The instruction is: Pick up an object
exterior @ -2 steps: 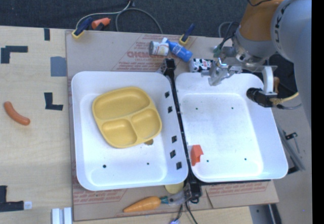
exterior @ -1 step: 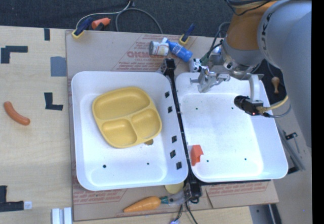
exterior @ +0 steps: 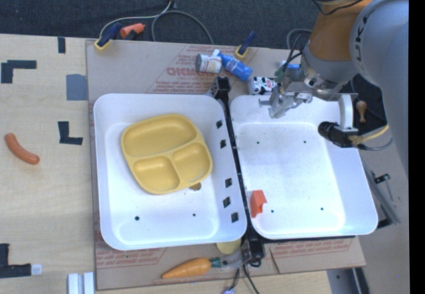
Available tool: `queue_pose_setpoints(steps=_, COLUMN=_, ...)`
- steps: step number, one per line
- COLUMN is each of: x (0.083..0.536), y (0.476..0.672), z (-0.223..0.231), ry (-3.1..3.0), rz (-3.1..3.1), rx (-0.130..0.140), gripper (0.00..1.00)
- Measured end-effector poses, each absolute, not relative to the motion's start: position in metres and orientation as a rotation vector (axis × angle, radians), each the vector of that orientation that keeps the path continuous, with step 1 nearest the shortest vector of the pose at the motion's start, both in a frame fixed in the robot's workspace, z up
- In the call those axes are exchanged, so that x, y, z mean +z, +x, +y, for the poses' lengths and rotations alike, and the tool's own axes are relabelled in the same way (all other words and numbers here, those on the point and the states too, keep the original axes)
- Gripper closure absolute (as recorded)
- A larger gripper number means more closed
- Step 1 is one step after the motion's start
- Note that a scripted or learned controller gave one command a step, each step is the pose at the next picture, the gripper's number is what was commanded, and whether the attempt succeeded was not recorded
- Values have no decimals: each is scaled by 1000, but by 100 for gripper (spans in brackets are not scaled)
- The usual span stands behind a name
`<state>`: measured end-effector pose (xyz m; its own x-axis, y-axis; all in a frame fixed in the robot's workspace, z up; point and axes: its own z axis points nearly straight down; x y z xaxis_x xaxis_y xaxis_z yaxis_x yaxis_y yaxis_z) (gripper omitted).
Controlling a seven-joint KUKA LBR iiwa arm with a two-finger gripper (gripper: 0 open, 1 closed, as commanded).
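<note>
A small orange block (exterior: 257, 203) lies at the near left corner of the right bin (exterior: 302, 173). A yellow divided plate (exterior: 167, 152) rests in the left bin (exterior: 159, 220). My gripper (exterior: 277, 108) hangs over the far left part of the right bin, well away from the orange block. Nothing shows between its fingers.
Outside the bins lie a toy carrot (exterior: 187, 268) at the near edge, a blue and white bottle (exterior: 224, 63) behind the bins, an orange-handled clamp (exterior: 119, 32) at the back left and a toy sausage (exterior: 22, 148) far left. A black clamp strip (exterior: 229, 153) divides the bins.
</note>
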<state>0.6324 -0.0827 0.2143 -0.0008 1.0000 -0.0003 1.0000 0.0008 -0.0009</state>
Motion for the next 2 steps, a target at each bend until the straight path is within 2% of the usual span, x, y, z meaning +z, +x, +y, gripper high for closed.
queue_pose_setpoints(steps=1, x=214, y=632, z=-82, ry=-2220, rz=-2222, rx=2, gripper=0)
queue_pose_setpoints(steps=2, x=162, y=663, z=-159, ry=-2226, rz=-2218, rx=7, gripper=0)
